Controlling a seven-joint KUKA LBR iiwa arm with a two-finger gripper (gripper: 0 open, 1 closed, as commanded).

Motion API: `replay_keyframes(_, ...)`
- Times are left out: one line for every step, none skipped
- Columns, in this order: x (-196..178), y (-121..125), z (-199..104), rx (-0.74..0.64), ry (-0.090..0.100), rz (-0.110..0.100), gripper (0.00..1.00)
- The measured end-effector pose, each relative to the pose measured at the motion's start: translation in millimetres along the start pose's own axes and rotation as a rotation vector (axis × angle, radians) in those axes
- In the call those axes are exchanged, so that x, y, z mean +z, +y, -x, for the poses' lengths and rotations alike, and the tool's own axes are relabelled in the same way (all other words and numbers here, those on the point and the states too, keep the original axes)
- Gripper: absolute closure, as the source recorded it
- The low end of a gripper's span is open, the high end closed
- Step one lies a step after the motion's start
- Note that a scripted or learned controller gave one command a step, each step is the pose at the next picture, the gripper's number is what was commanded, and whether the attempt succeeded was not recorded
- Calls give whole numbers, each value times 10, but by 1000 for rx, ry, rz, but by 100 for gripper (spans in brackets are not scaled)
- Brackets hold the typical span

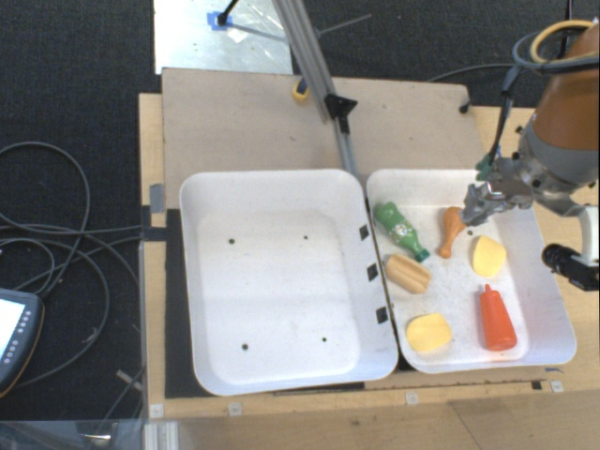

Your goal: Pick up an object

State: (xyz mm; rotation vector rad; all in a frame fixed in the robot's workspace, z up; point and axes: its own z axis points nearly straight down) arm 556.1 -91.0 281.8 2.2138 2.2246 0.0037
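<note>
While the grey arm with its orange band reaches in from the right, its tool (476, 204) hangs over the upper part of the right-hand shallow white plastic bin (553, 345); whether the tool stands apart or together cannot be told from this angle, and nothing is seen clamped in it.

Contents of the right-hand bin, six items:
- Green plastic bottle with a white label (400, 231), lying tilted near the bin's left wall.
- Tan toy chicken drumstick (451, 230), lying just below and to the left of the tool, close to it; contact cannot be judged.
- Pale yellow rounded piece, lemon-like (487, 256), right of the drumstick, apart from it.
- Light brown bread-roll-shaped piece (407, 274), lying just below the green bottle.
- Yellow cheese-like block (428, 333), near the bin's lower edge.
- Red squeeze bottle with a pointed cap (496, 318), lying lengthwise right of the yellow block.

Left-hand shallow white plastic bin (202, 251): sits edge to edge with the right-hand one, a few small dark spots on its floor.

Both bins rest on a pale wooden tabletop (244, 120). Black cables (56, 242) lie on the dark floor to the left, and a grey metal pole (309, 45) slants across the top.
</note>
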Motion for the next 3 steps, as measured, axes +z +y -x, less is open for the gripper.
replay_keyframes(199,-172,-498,-4,3,-5,100)
replay_keyframes(362,-209,-1012,-5,3,-4,100)
replay_keyframes(396,-310,-1428,-5,3,-4,100)
